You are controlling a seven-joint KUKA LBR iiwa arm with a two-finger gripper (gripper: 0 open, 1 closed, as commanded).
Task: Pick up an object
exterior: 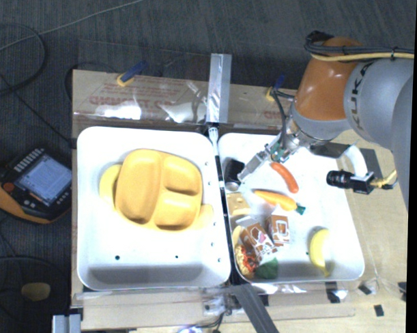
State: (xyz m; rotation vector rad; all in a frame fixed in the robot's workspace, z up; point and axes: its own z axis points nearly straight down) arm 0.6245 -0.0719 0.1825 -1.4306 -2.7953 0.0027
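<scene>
The right bin (343,208) holds a red-orange sausage-shaped toy (284,176), a yellow-orange carrot-like toy with a green tip (277,197), a small banana (318,247) and a round dish of wrapped snacks (257,247). My gripper (253,165) hangs low over the upper left part of this bin, just left of the sausage toy and above a dark object (232,170) at the bin's left wall. Nothing can be seen held in it.
The left bin (89,247) contains a big yellow divided tray (156,188) turned upside down. A metal strip (219,88) and clear plastic lie behind the bins. A handheld pendant (34,183) sits on the floor at the left.
</scene>
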